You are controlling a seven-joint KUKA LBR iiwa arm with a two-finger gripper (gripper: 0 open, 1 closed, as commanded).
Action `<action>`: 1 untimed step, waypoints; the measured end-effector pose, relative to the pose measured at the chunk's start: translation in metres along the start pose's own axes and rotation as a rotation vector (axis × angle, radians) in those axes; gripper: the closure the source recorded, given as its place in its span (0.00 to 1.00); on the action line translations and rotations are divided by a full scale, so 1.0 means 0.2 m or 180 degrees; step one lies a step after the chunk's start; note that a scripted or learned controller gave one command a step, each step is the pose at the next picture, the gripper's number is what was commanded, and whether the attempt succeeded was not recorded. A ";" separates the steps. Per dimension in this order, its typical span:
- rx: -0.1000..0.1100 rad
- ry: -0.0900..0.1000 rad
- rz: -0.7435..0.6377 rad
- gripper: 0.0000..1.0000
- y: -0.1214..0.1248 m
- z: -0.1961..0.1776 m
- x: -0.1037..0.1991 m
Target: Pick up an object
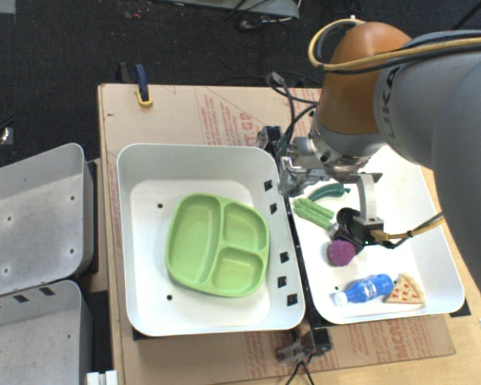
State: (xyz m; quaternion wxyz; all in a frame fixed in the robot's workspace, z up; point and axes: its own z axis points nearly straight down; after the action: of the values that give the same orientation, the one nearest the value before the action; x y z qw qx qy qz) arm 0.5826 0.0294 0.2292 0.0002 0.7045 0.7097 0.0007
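Observation:
My gripper (295, 180) hangs below the orange-banded wrist, over the left edge of the right bin (441, 251), close to the wall shared with the left bin. Just to its right lie a pale green stick-shaped piece (313, 212) and a darker green pod (330, 192). A purple lump (341, 253) rests a little nearer the front. Along the front of the right bin are a small blue bottle (365, 289) lying on its side and a toy pizza slice (405, 292). The wrist hides the gripper's tips.
The left bin (136, 215) holds a light green divided plate (218, 245). Both bins sit on a cardboard sheet (192, 111) with a yellow-and-blue clamp (143, 87) at its back left. White bin lids (32, 215) lie at the far left.

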 end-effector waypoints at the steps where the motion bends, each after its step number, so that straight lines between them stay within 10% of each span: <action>1: -0.0002 0.0003 0.0001 1.00 0.06 -0.01 0.23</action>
State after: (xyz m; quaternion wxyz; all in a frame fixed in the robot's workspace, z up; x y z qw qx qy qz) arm 0.5948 0.0765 0.2319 0.0001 0.7046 0.7096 0.0012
